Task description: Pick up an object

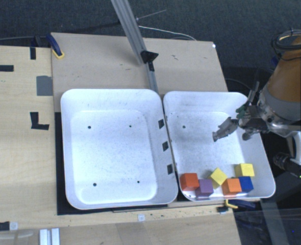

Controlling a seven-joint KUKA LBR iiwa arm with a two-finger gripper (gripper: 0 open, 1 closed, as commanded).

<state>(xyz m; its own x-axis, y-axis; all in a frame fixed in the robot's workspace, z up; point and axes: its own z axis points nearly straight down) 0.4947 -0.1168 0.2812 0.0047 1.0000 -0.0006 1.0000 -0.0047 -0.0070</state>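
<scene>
Several small blocks lie along the near edge of the right bin (201,103): an orange-red cube (190,180), a purple one (205,187), a tilted yellow one (218,176), an orange one (232,186), a blue one (246,184) and a second yellow one (245,169). My gripper (234,132) hangs over the right side of this bin, up-frame of the blocks and apart from them. Its fingers (222,130) are spread open and hold nothing.
The left bin (69,137) sits beside the right one, with black clips on the shared rim. A slanted metal pole (130,24) rises behind the bins. A yellow-and-blue clamp (56,47) lies at the bench's far left corner.
</scene>
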